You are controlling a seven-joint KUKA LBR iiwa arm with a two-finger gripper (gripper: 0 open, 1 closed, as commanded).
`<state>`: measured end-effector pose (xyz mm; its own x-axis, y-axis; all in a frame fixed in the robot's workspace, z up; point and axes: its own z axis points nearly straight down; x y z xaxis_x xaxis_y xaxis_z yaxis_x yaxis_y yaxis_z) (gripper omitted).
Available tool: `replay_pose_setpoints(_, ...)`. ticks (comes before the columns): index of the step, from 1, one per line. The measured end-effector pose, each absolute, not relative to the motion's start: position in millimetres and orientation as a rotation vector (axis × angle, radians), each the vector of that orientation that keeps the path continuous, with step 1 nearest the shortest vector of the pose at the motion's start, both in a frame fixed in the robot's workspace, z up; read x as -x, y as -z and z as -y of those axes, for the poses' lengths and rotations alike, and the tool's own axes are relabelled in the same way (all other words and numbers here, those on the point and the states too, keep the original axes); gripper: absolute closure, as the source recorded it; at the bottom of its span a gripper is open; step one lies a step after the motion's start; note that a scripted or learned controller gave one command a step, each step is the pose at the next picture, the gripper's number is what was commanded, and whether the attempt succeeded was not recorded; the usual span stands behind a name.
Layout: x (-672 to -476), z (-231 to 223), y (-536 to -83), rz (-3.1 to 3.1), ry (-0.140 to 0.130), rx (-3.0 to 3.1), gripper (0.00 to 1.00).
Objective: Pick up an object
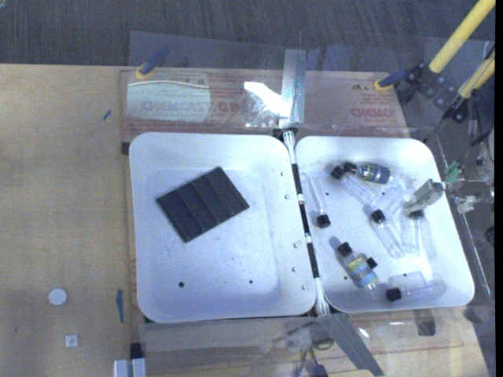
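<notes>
Wooden bench (pixel 55 171), clear vials (pixel 397 238) hard to distinguish in right bin (pixel 448 289), claw (pixel 424 197) spread indiscernible.

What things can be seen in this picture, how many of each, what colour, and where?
shallow white bins: two, white, side by side on the bench.
dark ribbed rectangular mat: one, dark grey, lying flat in the left bin, turned at an angle.
small clear bottles with black caps: several, exact count unclear, transparent with black caps, scattered on their sides in the right bin; one has a blue label, one a yellow label.
wooden bench: one, light brown, under the bins.
small white disc: one, white, on the bench left of the bins.
gripper: one, grey, over the right edge of the right bin.
</notes>
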<state>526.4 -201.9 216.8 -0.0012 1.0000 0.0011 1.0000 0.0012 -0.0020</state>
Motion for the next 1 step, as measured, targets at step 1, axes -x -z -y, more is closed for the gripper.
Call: replay_pose_setpoints(1,-554.3,194.1,-95.4,2.285,0.002,2.161,0.00)
